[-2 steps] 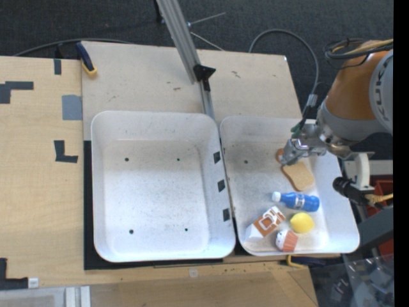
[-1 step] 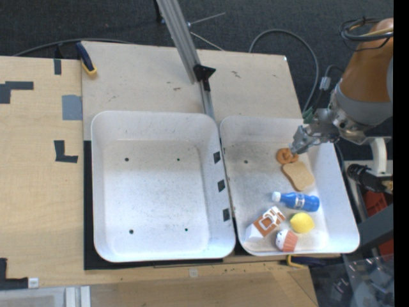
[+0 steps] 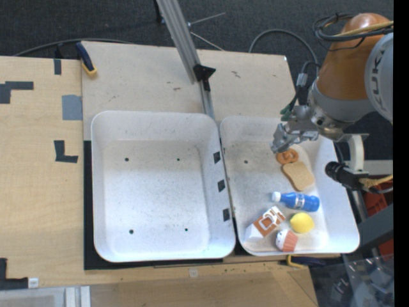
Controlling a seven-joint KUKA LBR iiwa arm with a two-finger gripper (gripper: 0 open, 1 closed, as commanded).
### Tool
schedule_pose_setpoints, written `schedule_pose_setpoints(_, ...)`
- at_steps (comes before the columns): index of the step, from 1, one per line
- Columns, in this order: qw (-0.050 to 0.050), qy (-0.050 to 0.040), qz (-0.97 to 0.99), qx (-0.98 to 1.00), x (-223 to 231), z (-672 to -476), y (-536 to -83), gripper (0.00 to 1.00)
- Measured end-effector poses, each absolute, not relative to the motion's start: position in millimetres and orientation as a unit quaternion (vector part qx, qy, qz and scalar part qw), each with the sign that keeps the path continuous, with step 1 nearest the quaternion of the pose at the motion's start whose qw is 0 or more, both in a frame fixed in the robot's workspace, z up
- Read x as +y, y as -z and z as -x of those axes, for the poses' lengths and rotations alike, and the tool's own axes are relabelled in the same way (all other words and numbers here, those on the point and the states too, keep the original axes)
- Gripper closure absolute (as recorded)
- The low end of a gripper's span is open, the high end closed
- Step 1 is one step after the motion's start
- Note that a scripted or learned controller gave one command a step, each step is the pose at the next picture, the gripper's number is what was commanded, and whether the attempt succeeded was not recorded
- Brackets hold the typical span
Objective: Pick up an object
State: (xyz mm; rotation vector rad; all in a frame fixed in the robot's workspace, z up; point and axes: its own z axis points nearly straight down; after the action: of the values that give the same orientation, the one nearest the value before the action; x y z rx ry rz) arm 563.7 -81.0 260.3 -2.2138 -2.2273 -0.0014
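Note:
My gripper (image 3: pixel 285 147) hangs low over the far part of the right bin (image 3: pixel 246 142), right above a small orange ring-shaped object (image 3: pixel 289 157). The ring touches a tan bread-like slice (image 3: pixel 299 174) just in front of it. Whether anything sits between the fingers is hidden by the gripper body. Nearer the front of this bin lie a blue bottle with a white cap (image 3: pixel 296 201), a yellow ball (image 3: pixel 302 222), an orange and white carton (image 3: pixel 269 222) and a small orange-and-white cup-like piece (image 3: pixel 286 239).
The left bin (image 3: pixel 102 171) stands beside the right one, with a low divider wall between them. A grey metal pole (image 3: pixel 185 43) slants over the bench behind the bins. A black and yellow clamp (image 3: pixel 85 59) lies at the back left.

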Motion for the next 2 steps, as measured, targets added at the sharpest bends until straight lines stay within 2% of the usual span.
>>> schedule_pose_setpoints(2, 0.002, -0.0009, 0.705, -0.709, 32.5, -552.0, -234.4, 1.0)
